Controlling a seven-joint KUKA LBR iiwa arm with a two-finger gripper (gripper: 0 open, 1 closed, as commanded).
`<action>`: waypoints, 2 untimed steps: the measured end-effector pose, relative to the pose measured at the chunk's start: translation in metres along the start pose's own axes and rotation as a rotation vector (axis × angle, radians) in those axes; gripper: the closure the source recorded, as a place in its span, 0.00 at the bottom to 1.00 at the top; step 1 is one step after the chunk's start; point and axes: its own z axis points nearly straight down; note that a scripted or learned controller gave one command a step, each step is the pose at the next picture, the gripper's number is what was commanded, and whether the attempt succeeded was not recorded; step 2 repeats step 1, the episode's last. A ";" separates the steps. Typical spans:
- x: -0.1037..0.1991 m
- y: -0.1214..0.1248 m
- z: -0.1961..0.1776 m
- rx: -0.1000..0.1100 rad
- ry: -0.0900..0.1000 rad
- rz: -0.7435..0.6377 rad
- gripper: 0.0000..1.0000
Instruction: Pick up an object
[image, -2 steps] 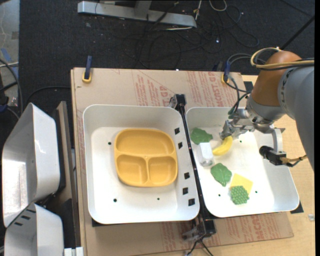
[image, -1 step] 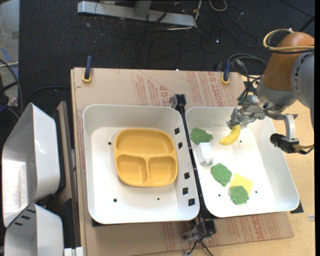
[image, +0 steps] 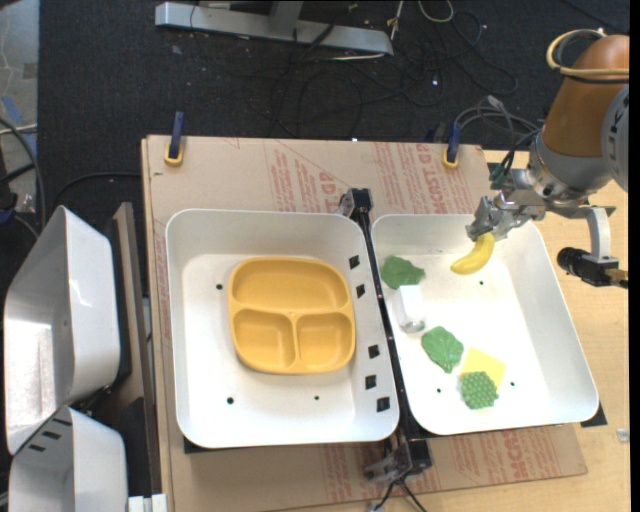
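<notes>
A yellow banana (image: 474, 256) hangs from the hand (image: 487, 228), its upper end pinched between the fingers, its lower end curving down and left over the far part of the right bin (image: 560, 300). Whether its tip touches the bin floor cannot be told. The hand sits near that bin's far rim, and the grey arm (image: 580, 120) with its orange band reaches in from the right.

Left of the banana, a green leafy piece (image: 401, 270) lies near the divide between the bins, with a small white object (image: 410, 310) just below it. Nearer the front lie another green piece (image: 442, 348), a yellow slab (image: 486, 365) and a bumpy green lump (image: 478, 390) touching it. The bin's right half is bare floor.

The left bin (image: 200, 300) holds a yellow three-compartment tray (image: 292, 313), set centrally with open floor on all sides. Both bins rest on a cardboard sheet (image: 300, 170) on the tabletop (image: 610, 320).
</notes>
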 end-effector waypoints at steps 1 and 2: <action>-0.002 0.010 -0.060 -0.002 -0.001 -0.001 1.00; -0.002 0.010 -0.060 -0.002 -0.001 -0.001 1.00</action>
